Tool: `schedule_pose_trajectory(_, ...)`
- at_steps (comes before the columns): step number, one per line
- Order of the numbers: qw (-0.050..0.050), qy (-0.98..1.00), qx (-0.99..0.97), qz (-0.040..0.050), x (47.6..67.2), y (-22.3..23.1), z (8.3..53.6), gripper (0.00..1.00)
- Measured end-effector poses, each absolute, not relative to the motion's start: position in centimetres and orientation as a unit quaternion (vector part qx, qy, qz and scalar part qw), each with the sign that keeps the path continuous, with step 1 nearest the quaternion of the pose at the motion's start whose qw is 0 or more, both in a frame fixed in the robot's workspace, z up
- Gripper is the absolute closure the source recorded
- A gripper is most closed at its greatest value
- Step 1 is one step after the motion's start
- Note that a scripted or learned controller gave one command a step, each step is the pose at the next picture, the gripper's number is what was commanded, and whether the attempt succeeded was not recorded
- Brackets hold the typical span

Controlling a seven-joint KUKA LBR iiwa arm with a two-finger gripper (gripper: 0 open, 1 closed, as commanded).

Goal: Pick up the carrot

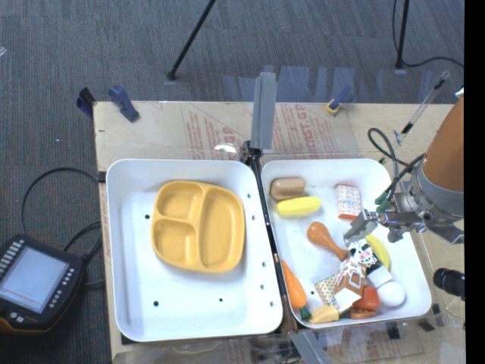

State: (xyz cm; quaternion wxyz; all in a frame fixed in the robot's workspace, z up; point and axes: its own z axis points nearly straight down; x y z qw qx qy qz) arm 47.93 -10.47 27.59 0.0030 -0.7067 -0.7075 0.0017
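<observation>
Carrot: a small orange toy carrot with a green stub end (294, 284), lying along the left wall of the right-hand white bin (342, 165), near that bin's front corner, pointed end toward the back.
Handling: it looks like moulded plastic, so probably light, stiff and smooth; I judge it may slip or roll if pinched off-centre.
Where to hold: across the thicker part just above the green end seems best; the bin wall right beside it leaves little room for a finger on that side.
Neighbours: a pale yellow wedge (324, 315) sits just beside the green end, with a patterned packet (339, 283) near it; a tan drumstick-shaped toy (326, 239) and a yellow corn cob (298, 205) lie further back.
Gripper: the grey two-finger gripper (365, 226) hangs over the right side of the same bin, well apart from the carrot; I cannot tell how its fingers stand.
Left bin: a yellow three-compartment plate (200, 226) rests in it.
Writing: red print on the cardboard under the bins, too small to read.
</observation>
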Motion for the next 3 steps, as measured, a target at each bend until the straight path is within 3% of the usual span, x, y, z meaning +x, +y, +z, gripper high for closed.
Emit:
schedule_pose_trajectory(1,0.007,-0.745,-0.667,0.0041,52.7,-8.0,15.9,0.00)
schedule_pose_trajectory(2,0.003,-0.806,-0.592,0.0010,55.4,-13.0,8.5,0.00)
schedule_pose_trajectory(3,-0.001,-0.914,-0.406,-0.0009,60.3,-13.1,8.8,0.00)
